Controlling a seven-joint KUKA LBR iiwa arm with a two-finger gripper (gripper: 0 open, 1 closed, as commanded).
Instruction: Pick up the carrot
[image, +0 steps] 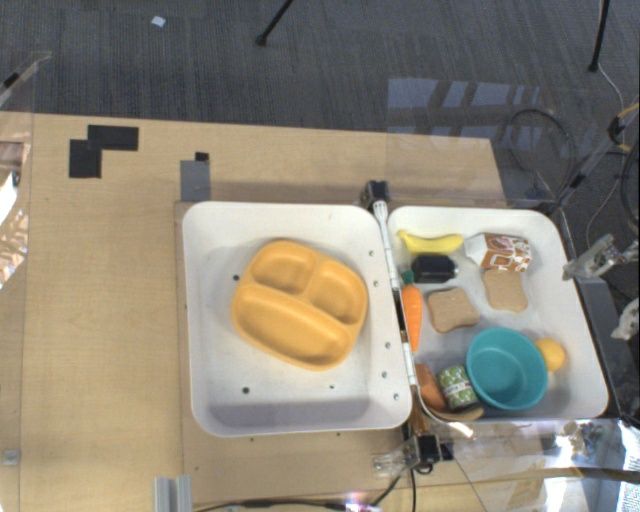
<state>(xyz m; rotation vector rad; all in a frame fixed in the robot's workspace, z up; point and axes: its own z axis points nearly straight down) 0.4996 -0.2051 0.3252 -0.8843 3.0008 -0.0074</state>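
The carrot (410, 316) is orange with a small green top. It lies lengthwise in the right bin (575, 330), pressed against that bin's left wall. Its green end points to the back, toward a black object (434, 267). A slice of bread (452, 310) lies just to its right, and a brown item (430, 384) sits past its tip at the front.
A banana (432, 241), a printed packet (505, 250), a second toast slice (505, 291), a teal bowl (507, 368), a yellow fruit (551, 353) and a green can (456, 386) crowd the right bin. The left bin (205, 300) holds a yellow divided plate (300, 303). Metal hardware (600, 257) juts in at the right edge.
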